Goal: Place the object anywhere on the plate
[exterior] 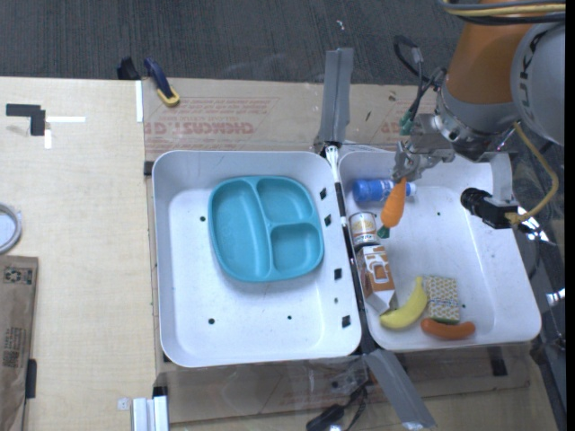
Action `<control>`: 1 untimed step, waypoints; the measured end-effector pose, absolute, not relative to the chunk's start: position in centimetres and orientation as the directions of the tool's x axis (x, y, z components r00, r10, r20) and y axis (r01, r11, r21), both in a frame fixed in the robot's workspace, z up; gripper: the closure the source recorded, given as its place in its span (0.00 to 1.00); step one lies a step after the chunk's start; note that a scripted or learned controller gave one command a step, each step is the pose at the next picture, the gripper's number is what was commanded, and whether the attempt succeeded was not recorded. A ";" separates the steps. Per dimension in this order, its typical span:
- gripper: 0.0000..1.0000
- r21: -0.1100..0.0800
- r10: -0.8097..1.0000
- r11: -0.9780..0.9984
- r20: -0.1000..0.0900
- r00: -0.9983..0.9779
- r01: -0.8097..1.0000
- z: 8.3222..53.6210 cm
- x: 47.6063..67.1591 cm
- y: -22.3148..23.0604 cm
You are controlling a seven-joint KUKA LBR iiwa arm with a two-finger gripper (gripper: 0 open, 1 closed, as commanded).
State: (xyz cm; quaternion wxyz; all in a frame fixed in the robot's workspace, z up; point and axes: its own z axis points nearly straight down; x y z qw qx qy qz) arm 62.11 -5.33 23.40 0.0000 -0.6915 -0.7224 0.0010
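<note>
A teal divided plate [267,227] lies in the left white bin [180,268]. Over the back of the right bin [485,250], my gripper [405,172] points down, shut on the top of an orange carrot [393,205]. The carrot hangs from the fingers, tip down, just right of the bins' shared wall. It is apart from the plate, to the plate's right.
In the right bin lie a blue bottle [370,189] behind the carrot, a small can [363,229], an orange-and-white box [377,269], a banana [406,305], a patterned block [441,296] and a red sausage [447,329]. The arm's orange band [490,39] looms above.
</note>
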 end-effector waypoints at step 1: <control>1.00 -0.001 0.998 -0.068 -0.002 0.068 0.998 27.2 63.6 -1.3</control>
